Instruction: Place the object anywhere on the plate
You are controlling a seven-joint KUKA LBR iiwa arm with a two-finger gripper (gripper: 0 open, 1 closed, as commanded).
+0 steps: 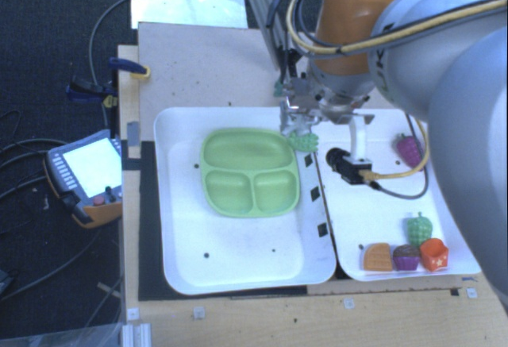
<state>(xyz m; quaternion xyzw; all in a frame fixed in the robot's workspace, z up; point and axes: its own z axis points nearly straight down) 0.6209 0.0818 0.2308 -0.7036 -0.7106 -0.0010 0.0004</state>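
Gripper (301, 131) at plate's (250, 172) 2 o'clock rim, jaws clamped on small green obj (305, 141), hanging just over edge.

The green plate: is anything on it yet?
Empty: all three compartments of the green plate show bare; a small green object hangs at its right rim.

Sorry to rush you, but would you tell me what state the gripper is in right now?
Gripper: shut on the small green object, hanging over the right rim of the green plate.
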